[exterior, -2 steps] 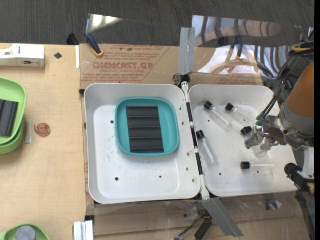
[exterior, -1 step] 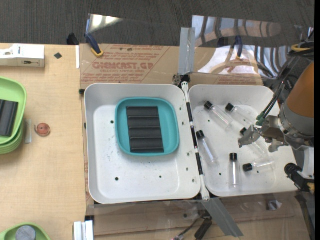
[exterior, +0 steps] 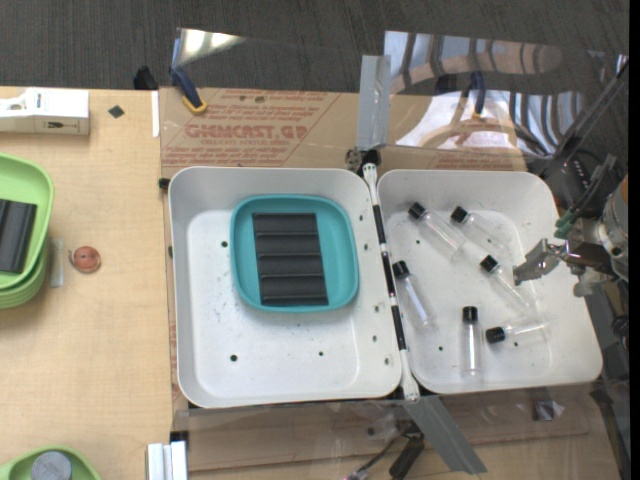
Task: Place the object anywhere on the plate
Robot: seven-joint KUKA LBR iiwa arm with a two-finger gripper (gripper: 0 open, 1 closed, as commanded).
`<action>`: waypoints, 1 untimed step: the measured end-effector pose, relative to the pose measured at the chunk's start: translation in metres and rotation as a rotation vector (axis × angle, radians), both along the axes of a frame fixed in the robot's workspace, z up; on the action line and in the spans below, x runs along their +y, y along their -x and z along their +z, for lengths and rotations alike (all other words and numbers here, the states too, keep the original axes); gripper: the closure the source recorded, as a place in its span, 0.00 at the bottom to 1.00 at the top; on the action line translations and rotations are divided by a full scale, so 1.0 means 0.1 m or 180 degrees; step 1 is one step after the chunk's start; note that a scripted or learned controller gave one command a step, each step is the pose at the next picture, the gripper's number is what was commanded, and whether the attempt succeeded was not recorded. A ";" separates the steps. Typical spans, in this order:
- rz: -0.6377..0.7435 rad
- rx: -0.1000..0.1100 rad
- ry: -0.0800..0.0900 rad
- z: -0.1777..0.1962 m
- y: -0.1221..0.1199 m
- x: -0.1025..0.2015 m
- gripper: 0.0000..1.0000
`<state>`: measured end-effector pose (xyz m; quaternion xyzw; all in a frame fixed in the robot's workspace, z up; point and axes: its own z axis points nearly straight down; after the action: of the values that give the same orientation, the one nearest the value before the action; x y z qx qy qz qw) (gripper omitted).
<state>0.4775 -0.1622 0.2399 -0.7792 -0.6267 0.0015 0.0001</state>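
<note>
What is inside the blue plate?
A dark ribbed block lies inside the teal plate, covering its middle. The plate's floor beneath it is hidden. The clear tubes lie in the other bin.

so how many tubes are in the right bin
6: upper left, upper middle, middle, left edge, bottom, lower right. Clear glass, so another may go unseen.

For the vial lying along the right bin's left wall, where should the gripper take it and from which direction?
Grip the vial from above at mid-body, on the clear tube below its black cap, fingers closing across its narrow width. It lies flat, roughly parallel to the right bin's left wall, so clearance on that side looks tight.
</note>
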 end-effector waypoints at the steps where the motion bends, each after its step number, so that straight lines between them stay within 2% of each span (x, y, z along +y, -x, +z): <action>1: -0.0272 0.0003 0.0002 0.91 -0.08 -0.32 0.00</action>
<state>0.4853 -0.1937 0.3313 -0.8053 -0.5929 0.0021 0.0002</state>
